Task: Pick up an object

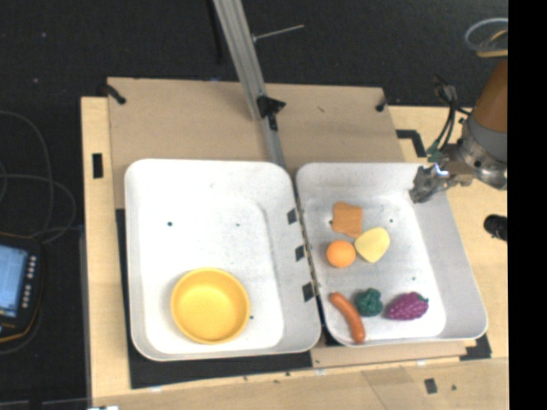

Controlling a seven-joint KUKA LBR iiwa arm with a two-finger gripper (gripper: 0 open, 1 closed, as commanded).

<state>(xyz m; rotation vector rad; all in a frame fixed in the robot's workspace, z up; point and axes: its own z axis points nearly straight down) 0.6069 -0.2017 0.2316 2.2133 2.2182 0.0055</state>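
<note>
The right bin (pixel 444 254) holds several toy foods: an orange-brown block (pixel 347 219), an orange ball (pixel 341 254), a pale yellow piece (pixel 373 245), a red-orange sausage (pixel 348 316), a dark green piece (pixel 369 301) and a purple grape bunch (pixel 406 306). My gripper (pixel 425 186) hangs over the bin's far right rim, up and to the right of the foods. Nothing shows between its tips.
The left bin (pixel 205 195) holds a yellow bowl (pixel 210 305) near its front. A slanted metal pole (pixel 244 54) rises from behind the bins' shared edge. A tablet-like device (pixel 17 284) lies off the bench at the left.
</note>
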